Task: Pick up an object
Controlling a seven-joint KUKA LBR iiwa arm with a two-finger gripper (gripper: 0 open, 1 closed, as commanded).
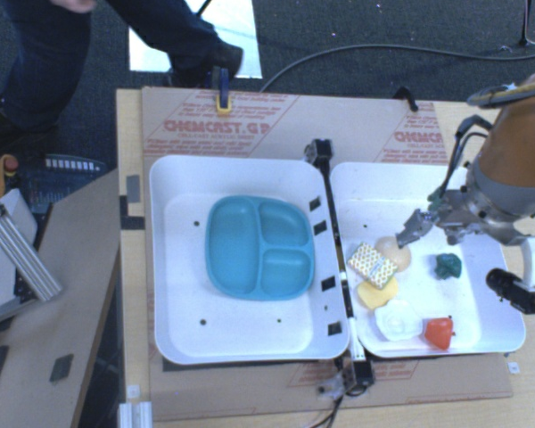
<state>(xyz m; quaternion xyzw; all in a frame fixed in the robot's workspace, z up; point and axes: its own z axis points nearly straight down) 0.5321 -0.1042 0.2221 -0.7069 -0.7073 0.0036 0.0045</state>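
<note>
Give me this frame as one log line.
phase: reach | tool: above right bin, beside beige object | grasp: unseen | left bin: blue divided plate

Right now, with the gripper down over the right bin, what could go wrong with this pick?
The gripper sits beside a pale round piece that touches the checkered block and yellow piece. Closing there may nudge the neighbours or catch two things at once. The round piece could also roll out of the grip. The green piece and red piece lie apart, so they look like easier targets.
</note>
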